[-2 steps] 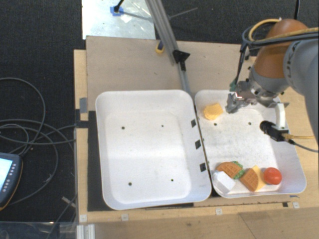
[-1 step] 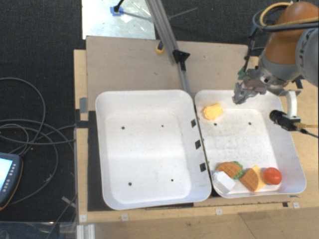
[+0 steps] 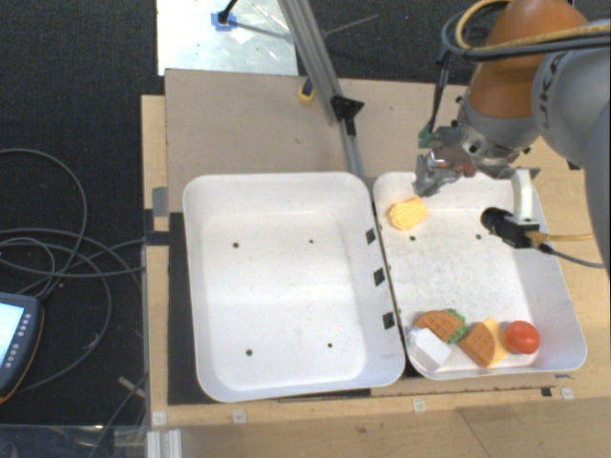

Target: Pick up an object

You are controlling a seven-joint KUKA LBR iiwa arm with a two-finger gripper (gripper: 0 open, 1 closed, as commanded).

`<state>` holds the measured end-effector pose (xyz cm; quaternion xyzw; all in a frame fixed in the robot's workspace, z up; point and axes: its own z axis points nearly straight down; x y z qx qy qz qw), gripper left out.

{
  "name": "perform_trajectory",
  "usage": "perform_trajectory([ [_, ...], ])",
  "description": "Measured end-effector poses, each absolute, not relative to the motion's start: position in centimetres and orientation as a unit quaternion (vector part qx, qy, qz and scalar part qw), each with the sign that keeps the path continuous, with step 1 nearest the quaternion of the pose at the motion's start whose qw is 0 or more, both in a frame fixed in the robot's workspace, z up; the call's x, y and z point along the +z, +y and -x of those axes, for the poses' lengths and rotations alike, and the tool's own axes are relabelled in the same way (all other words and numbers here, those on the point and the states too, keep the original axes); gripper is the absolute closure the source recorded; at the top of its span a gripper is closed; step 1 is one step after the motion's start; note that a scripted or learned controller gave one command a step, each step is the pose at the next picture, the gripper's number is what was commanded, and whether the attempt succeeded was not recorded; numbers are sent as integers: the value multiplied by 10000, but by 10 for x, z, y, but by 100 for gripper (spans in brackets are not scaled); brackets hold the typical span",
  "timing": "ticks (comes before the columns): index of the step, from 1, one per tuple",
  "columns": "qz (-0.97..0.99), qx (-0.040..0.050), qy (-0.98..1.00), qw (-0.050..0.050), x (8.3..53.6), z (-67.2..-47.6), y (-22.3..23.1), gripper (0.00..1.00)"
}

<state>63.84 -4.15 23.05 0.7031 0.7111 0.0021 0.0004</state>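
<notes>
Dark carpet with loose cables surrounds a brown bench [image 3: 248, 122] bearing two white bins, and I take the right bin [image 3: 549, 284] as my landmark, with the left bin [image 3: 205, 284] touching its near-side wall. At its far left corner lies a yellow corn-like toy [image 3: 407, 215], and just above that toy hangs the gripper [image 3: 434, 177], apart from it, nothing visibly between its fingers, though how far they stand apart I cannot tell. Along its front wall cluster a burger-like toy [image 3: 440, 324], a white block [image 3: 429, 349], an orange wedge [image 3: 484, 342] and a red tomato [image 3: 522, 336].
</notes>
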Motion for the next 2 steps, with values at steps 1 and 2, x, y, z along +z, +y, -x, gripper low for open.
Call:
perform_trajectory([
  [1, -7034, 9, 7108, -10, 231, -622, 7, 100],
  [2, -7031, 17, 7111, -2, 240, -621, 67, 100],
])
